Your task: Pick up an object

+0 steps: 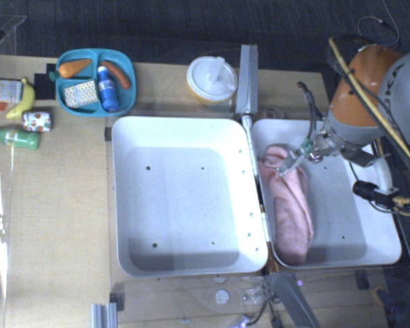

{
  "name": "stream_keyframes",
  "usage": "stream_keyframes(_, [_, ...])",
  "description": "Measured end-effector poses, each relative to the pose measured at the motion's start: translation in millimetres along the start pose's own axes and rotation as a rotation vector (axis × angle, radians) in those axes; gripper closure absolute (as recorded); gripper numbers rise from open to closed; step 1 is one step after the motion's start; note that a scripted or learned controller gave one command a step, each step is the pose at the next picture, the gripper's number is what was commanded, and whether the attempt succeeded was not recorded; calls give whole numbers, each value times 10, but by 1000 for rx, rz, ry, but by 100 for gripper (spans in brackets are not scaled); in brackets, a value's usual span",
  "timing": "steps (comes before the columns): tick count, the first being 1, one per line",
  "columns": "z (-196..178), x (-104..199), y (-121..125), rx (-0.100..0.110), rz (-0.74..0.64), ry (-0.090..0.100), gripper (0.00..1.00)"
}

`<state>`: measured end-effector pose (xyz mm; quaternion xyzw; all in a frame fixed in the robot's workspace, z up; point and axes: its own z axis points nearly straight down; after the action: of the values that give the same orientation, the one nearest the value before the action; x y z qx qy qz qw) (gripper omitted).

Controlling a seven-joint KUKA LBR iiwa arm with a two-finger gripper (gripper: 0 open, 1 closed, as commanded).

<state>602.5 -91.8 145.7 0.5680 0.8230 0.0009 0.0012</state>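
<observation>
A pink cloth (292, 210) lies crumpled along the left side of the right white bin (359, 234), running from the bin's back toward its front. My gripper (289, 165) reaches in from the right and is down at the cloth's upper end, touching or nearly touching the fabric there. The grey arm with its orange band (359, 87) hangs over the bin's back right corner. The cloth's upper end looks slightly bunched under the gripper tip.
The left white bin (184, 197) sits beside the right one. Behind the bins stand a white lidded cup (212, 79) and a teal divided plate (96, 80) of toy food. A banana (22, 100), a small can (36, 121) and a green bottle (14, 139) lie far left.
</observation>
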Motion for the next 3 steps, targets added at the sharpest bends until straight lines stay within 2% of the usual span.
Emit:
stream_keyframes(1, [548,9,12,-11,-33,-5,0])
stream_keyframes(2, [519,24,-294,-3,194,-1,0])
stream_keyframes(3, [407,31,-270,-8,192,-1,100])
